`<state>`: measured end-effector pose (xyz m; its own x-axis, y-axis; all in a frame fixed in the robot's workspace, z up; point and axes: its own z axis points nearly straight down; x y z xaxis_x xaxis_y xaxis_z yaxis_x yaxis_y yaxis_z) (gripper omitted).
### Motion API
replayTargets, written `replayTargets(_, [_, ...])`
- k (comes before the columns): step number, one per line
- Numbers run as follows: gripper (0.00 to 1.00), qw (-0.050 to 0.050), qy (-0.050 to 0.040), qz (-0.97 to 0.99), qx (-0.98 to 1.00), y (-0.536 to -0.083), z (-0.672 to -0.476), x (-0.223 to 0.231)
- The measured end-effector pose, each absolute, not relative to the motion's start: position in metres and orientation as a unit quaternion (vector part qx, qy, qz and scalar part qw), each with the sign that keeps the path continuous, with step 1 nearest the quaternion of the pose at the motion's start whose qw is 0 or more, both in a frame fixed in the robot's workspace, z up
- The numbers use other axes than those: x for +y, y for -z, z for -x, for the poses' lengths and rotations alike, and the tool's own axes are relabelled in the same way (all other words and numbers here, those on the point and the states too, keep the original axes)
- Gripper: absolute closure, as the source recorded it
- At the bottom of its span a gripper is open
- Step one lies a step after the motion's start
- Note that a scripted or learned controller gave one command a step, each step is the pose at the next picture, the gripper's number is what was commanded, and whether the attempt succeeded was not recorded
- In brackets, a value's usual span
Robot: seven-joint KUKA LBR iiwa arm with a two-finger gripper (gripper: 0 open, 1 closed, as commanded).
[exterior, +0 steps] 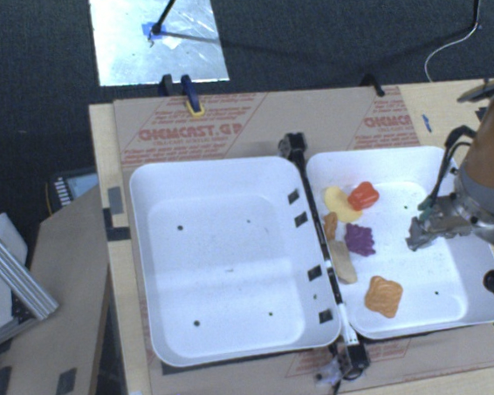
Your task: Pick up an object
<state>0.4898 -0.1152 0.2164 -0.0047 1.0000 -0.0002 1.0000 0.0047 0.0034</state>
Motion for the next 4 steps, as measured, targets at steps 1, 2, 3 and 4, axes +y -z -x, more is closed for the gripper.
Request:
replayTargets(1, [1.0, 0.003, -0.0044, -0.703, 0.711, -0.315, -0.488, -0.019])
replayTargets(2, [1.0, 0.005, -0.0072, -0.703, 0.711, -0.435, -0.488, 0.051])
replayTargets(3, [1.0, 0.003, -0.0055, -0.704, 0.71, -0.521, -0.487, 0.101])
replayTargets(4, [1.0, 0.0, -0.0029, -0.703, 0.711, -0.536, -0.486, 0.179])
